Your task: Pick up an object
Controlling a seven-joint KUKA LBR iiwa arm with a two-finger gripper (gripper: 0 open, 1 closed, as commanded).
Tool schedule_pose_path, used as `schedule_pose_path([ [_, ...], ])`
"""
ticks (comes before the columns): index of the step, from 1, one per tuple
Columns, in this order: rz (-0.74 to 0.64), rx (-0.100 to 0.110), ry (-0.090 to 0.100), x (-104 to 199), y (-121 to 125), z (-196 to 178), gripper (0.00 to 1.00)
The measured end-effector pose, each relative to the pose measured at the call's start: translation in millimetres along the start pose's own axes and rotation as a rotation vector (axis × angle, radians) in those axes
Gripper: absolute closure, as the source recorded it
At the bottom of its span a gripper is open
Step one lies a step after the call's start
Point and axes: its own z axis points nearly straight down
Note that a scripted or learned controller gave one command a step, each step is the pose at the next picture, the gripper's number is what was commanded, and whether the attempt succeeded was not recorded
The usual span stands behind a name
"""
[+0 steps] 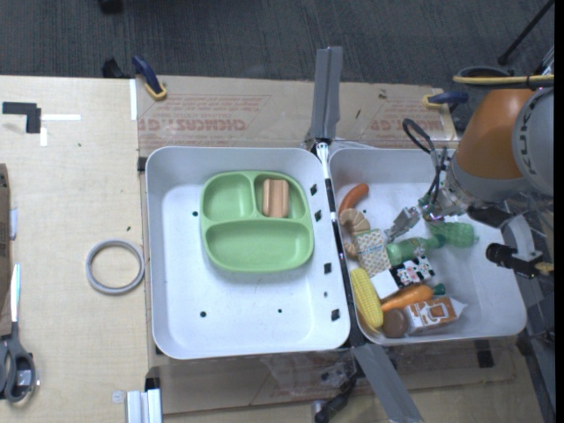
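Arm: the grey arm with its orange band comes in from the right, over the right bin.
Gripper: the gripper hangs low over the toy pile in the right bin. Its two fingers are spread apart and there is nothing between them.
Under the gripper: a green bottle lies just to its right, and a small checked packet lies just below and to its left.
Other toys in the right bin: an orange sausage near the top left, a corn cob by the left wall, a carrot beside it, a black and white cow carton, and an orange box near the front. They all lie close together, many touching.
Left bin: the left bin has a green plate with three parts. A tan block sits in the top right part.
Bench: a ring of tape lies left of the bins, and scissors lie at the far left edge.
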Motion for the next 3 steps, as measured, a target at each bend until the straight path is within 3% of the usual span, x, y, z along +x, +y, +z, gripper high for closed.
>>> schedule_pose_path([
  [1, 0.044, -0.003, -0.002, -2.5, 20.0, -26.7, 0.0],
  [2, 0.085, -0.001, -0.001, -24.2, -33.4, -32.8, 0.0],
  [3, -0.21, -0.003, -0.003, -37.9, -58.2, -107.7, 0.0],
])
